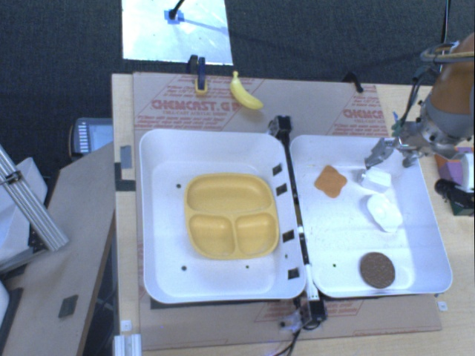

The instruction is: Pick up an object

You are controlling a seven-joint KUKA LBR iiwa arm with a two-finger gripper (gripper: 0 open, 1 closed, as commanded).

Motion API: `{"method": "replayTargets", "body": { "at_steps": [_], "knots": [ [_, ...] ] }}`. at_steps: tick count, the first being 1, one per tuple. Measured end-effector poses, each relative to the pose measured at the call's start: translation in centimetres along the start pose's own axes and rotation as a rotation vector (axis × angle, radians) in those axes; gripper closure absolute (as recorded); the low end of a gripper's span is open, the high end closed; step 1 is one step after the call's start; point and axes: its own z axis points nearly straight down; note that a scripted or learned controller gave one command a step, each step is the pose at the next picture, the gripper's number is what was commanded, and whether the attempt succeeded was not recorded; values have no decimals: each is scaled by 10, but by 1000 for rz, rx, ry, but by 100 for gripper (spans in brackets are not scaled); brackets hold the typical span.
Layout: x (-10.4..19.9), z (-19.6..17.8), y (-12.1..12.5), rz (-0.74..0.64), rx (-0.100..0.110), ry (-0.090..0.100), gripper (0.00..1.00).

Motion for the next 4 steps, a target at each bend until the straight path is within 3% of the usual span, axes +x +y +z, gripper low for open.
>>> {"method": "replayTargets", "body": {
  "at_steps": [1,2,4],
  "knots": [
    [7,43,1,0,0,0,0],
    [6,29,3,-2,-7,-2,100],
    [10,-81,10,0,-8,-2,100]
  ]
}}
